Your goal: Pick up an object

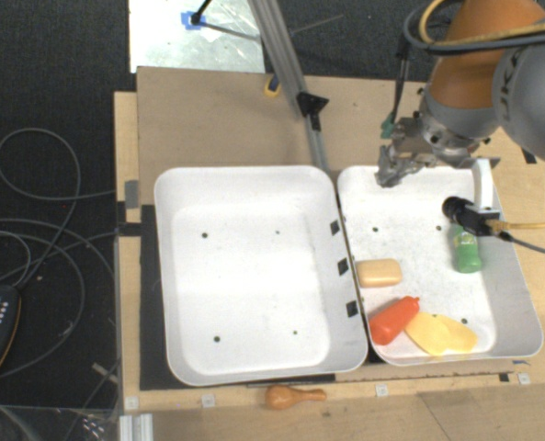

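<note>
The right bin point(511, 288) holds a tan block point(380, 273), a red object point(393, 319), a flat yellow object point(442, 333) and a green object point(467, 253). The red and yellow ones lie side by side near the bin's front edge, and the tan block lies close to its left wall. My gripper point(391, 173) hangs over the far left corner of the right bin, well behind the tan block. Nothing shows in its grasp.
The left bin point(175, 246) stands beside the right one. A small orange-brown item point(295, 395) lies on the bench in front of the bins. A grey pole point(286, 58) slants down toward the gap between the bins. Cables lie on the floor at left.
</note>
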